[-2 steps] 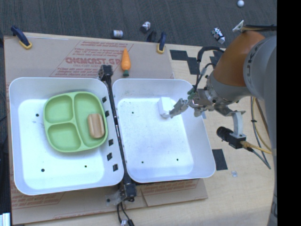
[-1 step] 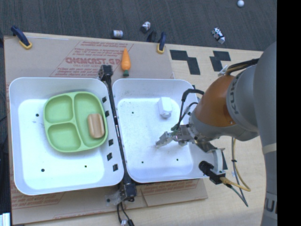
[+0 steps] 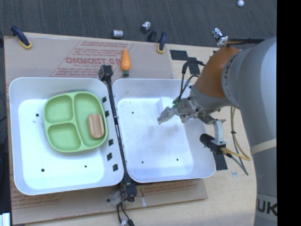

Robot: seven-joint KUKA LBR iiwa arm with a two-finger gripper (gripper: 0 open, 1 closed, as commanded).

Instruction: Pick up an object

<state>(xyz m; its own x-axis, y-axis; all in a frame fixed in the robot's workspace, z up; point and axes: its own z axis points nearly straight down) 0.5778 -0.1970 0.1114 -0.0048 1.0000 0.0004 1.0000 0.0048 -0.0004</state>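
Note:
A tan, bread-like block [image 3: 95, 125] lies in the right compartment of a green divided plate [image 3: 63, 126] in the left bin [image 3: 28, 173]. My gripper [image 3: 173, 116] hangs low over the upper right part of the right bin [image 3: 155, 166], far from the block. Its fingers stand open with nothing between them. A small pale patch [image 3: 165, 102] on the bin floor sits just beyond the gripper; I cannot tell what it is.
A black divider with clips [image 3: 112, 126] runs between the two bins. An orange carrot-shaped piece [image 3: 125, 60] lies on the cardboard behind the bins. Blue clamps [image 3: 161, 42] hold the board's back edge. Cables [image 3: 235, 149] hang off the arm by the right bin's rim.

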